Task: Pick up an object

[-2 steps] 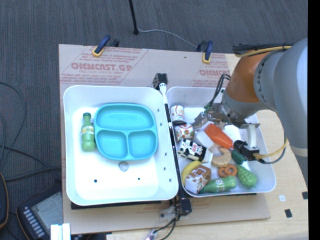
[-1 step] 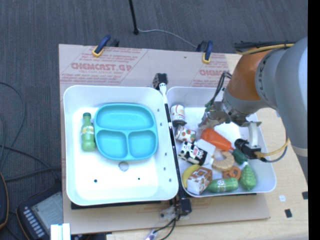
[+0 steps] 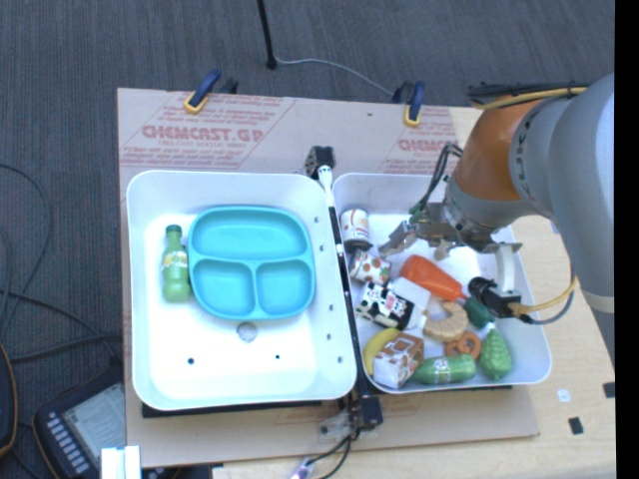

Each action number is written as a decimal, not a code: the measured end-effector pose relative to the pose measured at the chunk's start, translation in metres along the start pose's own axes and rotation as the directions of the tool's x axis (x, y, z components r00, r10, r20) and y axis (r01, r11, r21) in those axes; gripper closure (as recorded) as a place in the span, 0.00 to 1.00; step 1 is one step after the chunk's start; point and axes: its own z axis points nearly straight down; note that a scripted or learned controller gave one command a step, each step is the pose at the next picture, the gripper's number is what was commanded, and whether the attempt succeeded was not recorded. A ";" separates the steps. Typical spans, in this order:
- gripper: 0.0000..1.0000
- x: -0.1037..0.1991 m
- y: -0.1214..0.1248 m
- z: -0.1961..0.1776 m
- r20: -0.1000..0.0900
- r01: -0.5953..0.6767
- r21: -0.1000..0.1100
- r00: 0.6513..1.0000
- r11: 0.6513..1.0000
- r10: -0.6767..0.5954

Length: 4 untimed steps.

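Bench [image 3: 200, 128] carries both bins; arm [image 3: 559, 158] comes in from 3 o'clock over the right bin [image 3: 534, 362]

Left bin [image 3: 150, 367]: blue divided tray [image 3: 252, 262] about centre, green bottle [image 3: 176, 263] just beside it at 9 o'clock, upright label facing up

Right bin is the cluttered one: orange carrot-shaped piece [image 3: 432, 276] mid-bin, small can [image 3: 354, 228] at 10 o'clock, black-and-white cow-print box [image 3: 383, 305] left of centre, banana [image 3: 379, 344] and brown carton [image 3: 398, 358] at 7 o'clock, green pickle-like piece [image 3: 445, 369] at 6, green pepper-like toy [image 3: 495, 355] at 5

Claw [image 3: 424, 230] sits low over the top half of the right bin, just above the carrot piece at its 12 o'clock. Fingers splayed wide, nothing between them

Progress: my read is early, approach only. No grasp, nothing lifted. Left to do: descend, close, lift

Likely target is the carrot piece: smooth, tapered, lying on a slant, crowded by neighbours, so slip risk looks real
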 end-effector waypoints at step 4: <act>1.00 0.048 -0.090 -0.156 -0.007 0.004 0.010 1.000 1.000 -0.004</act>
